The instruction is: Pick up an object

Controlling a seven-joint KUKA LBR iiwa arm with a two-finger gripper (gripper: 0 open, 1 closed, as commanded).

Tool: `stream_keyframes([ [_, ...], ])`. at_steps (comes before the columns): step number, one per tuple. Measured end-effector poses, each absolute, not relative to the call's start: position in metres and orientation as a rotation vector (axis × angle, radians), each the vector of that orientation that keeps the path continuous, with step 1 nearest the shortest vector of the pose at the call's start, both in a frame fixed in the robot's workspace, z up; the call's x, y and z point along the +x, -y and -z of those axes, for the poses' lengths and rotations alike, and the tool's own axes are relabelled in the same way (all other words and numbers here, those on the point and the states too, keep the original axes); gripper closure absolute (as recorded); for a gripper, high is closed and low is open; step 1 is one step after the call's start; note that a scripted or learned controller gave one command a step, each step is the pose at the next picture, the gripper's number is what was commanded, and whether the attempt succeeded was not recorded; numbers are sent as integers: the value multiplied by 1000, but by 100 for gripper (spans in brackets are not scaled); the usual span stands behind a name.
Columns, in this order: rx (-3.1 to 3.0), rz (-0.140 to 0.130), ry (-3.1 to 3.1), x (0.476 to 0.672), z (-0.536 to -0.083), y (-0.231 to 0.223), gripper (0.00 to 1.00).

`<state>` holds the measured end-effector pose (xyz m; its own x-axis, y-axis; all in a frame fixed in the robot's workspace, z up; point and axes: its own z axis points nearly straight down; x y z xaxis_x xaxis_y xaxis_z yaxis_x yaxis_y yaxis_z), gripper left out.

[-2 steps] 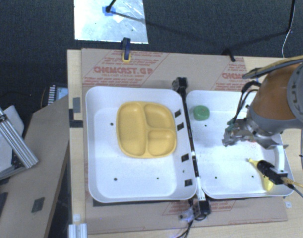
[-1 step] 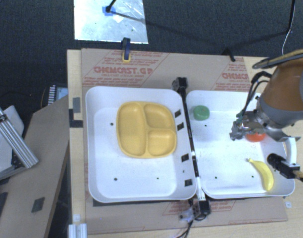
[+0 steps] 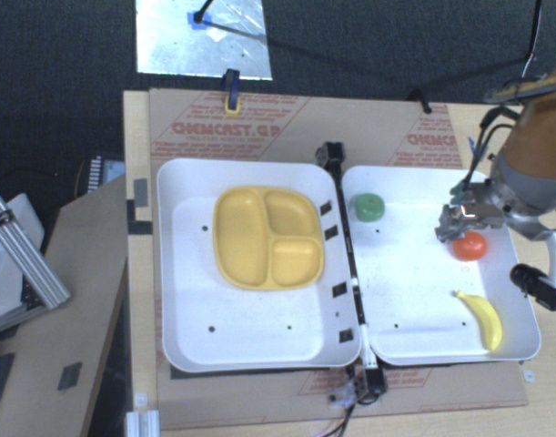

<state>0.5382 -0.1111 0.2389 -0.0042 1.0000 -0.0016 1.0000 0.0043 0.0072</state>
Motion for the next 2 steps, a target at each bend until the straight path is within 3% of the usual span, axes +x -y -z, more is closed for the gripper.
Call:
stream_keyframes([
  [2, 2210, -5, -2231, 564, -231, 16, 100],
])
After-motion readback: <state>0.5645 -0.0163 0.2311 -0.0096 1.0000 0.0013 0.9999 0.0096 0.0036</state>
